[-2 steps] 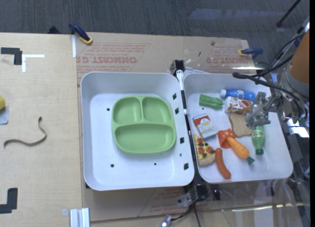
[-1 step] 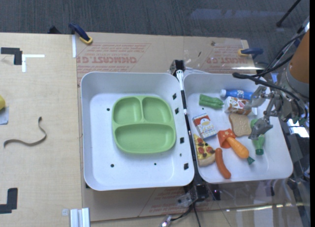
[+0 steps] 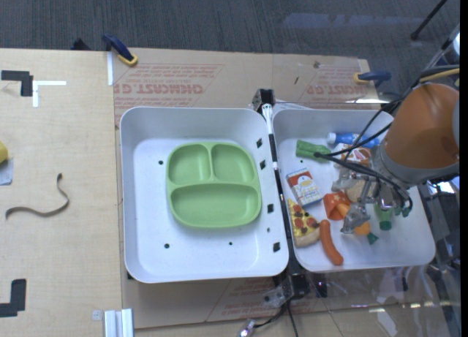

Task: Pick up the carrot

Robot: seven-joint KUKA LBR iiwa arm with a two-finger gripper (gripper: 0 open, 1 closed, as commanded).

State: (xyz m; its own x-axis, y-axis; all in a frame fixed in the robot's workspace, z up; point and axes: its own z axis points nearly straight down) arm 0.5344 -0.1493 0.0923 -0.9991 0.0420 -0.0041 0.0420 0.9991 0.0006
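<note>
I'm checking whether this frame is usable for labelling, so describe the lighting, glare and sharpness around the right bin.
Camera view: even, soft light with faint shadows; the green plate and left bin read sharp. Clear sheeting by the right bin throws pale glare. The hand, low among the toy food, looks cluttered and slightly soft, so the orange carrot beneath it is hard to outline.

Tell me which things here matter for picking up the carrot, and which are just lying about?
For the job:
carrot
gripper
right bin

Lying about:
green divided plate
left bin
hot dog
pizza slice
small carton
</note>
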